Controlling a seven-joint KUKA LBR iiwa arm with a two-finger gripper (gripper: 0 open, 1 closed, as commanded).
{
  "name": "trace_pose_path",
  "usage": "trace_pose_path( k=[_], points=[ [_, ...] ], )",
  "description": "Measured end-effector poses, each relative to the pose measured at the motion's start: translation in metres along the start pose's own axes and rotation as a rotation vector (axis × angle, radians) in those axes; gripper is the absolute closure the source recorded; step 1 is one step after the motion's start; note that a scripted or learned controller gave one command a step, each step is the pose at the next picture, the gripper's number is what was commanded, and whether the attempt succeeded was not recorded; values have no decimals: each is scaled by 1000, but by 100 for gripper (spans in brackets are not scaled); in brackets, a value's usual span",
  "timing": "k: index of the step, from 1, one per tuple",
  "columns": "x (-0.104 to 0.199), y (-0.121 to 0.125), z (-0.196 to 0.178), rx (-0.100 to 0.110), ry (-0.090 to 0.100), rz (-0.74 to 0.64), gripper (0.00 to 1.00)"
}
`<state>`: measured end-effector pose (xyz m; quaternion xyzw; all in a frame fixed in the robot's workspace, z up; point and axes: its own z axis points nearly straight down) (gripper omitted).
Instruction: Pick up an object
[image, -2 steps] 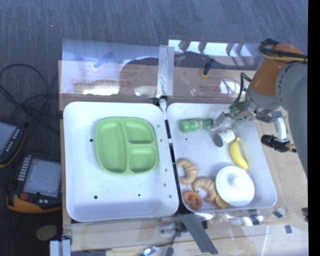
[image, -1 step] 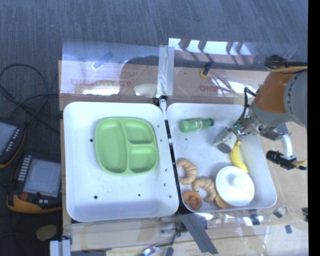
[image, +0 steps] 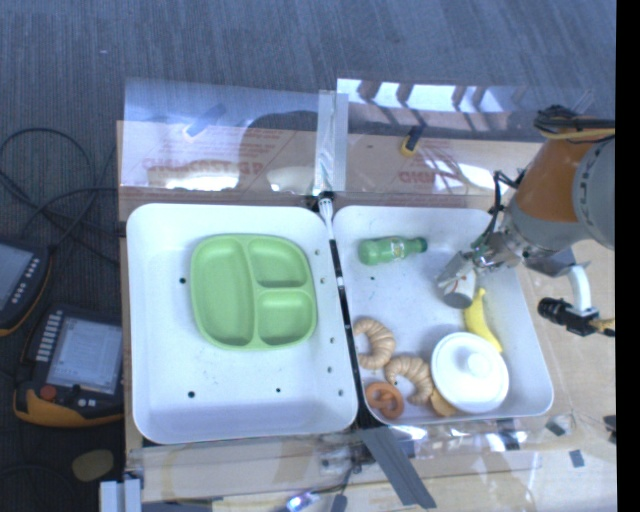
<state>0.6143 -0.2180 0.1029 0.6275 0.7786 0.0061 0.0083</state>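
Over the right bin (image: 520, 300) my gripper (image: 458, 282) sits low just above the banana (image: 480, 318), jaws spread fairly wide with nothing between them. I judge the banana the nearest pick: it lies along the bin's right side, beside the white bowl (image: 468, 372), light, soft and easily bruised, with a smooth curved skin. I'd close across its thick middle, gently, since the tapered ends would likely slip out.

claw (image: 456, 283) above banana (image: 481, 319) (right bin (image: 400, 290)).
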Motion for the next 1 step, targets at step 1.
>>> trace_pose_path(
  k=[1],
  points=[
    [40, 8, -65, 23, 0, 435, 100]
  ],
)
